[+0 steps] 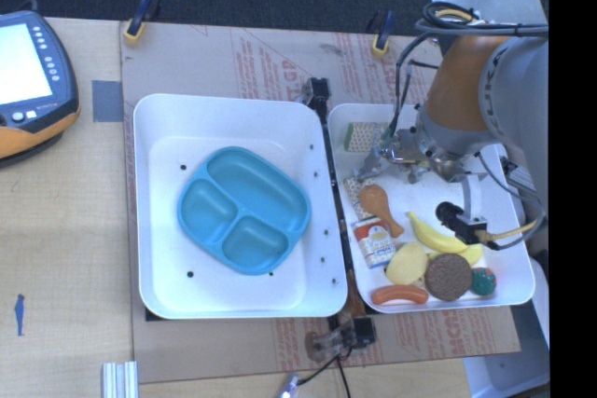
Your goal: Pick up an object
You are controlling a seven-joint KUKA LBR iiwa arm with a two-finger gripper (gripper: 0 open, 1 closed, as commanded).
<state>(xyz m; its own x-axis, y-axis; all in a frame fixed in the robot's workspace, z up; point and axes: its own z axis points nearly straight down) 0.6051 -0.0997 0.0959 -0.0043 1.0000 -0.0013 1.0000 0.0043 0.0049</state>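
- The gripper point(375, 163) hung low over the far left part of the right bin point(511, 280). Whether its jaws were apart or together could not be told (metal parts and cables crowded that spot).
- A drumstick point(381, 205) lay just below the jaws in the view, close to them. Its thick end was the nearer end, and its thin end pointed away toward the lower right.
- A green pad point(359, 137) sat just above the jaws, near the bin's far wall.
- A speckled scrap point(354, 189) (too small to name) lay beside the jaws, along the bin's left wall.
- A red and white carton point(375, 243) lay below the drumstick, farther from the jaws.
- A banana point(437, 236) lay to the lower right of the jaws, past the drumstick.
- A potato point(406, 264) sat just under the banana, with a cookie point(449, 276) beside the potato.
- A sausage point(399, 295) lay along the near wall, about as far from the jaws as anything in that bin.
- A green toy point(482, 281) sat beside the cookie, on its side away from the potato.
- Well to the left of the jaws, across the two meeting bin walls, a blue plate point(244, 210) with three compartments lay flat in the left bin point(163, 135).
- Farther left again, a pendant point(28, 79) rested on the bench point(65, 228).
- A clamp point(381, 31) stood above the jaws, at the board's far edge.
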